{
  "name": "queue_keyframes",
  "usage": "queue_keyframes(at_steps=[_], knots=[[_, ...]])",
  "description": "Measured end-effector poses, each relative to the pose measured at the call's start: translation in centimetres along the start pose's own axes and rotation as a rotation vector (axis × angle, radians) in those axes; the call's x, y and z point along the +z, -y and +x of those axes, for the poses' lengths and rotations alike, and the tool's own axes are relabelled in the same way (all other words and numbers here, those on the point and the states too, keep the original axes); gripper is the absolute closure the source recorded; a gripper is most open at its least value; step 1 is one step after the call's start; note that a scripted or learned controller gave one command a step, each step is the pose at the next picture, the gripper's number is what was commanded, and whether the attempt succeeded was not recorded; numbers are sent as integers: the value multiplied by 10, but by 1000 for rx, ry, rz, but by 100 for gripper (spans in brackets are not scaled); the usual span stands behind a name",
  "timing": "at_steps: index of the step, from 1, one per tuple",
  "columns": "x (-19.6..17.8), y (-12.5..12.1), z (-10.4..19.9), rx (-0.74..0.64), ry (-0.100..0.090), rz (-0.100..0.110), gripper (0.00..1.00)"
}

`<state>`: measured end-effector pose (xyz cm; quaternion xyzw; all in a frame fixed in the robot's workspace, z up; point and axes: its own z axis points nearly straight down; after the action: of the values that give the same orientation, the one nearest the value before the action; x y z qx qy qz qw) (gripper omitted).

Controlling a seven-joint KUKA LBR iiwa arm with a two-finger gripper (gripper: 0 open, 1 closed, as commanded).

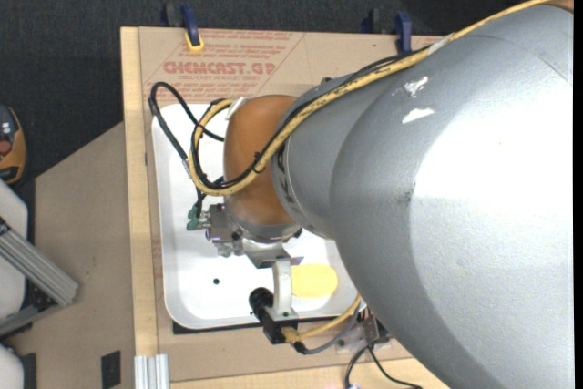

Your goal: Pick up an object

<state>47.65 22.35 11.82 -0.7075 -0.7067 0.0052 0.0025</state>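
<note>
A flat pale-yellow object (316,281) lies in the left white bin (182,287), near its front right. The grey arm with its orange band (260,164) reaches deep over this bin, and the gripper (228,232) hangs under the band, just left of and behind the yellow object. The wrist hides the gripper's lower end, so I cannot see whether anything is in it.
The arm's large grey body covers the right bin and most of the bench. A small dark speck (216,281) sits on the left bin's floor. A cardboard sheet (219,59) with red lettering lies behind the bin. Yellow and black cables (196,150) loop beside the wrist.
</note>
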Motion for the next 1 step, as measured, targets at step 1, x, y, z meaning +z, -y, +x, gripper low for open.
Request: queue_keyframes(at_steps=[1], knots=[[-125,-3,1,-3,-10,-23,100]])
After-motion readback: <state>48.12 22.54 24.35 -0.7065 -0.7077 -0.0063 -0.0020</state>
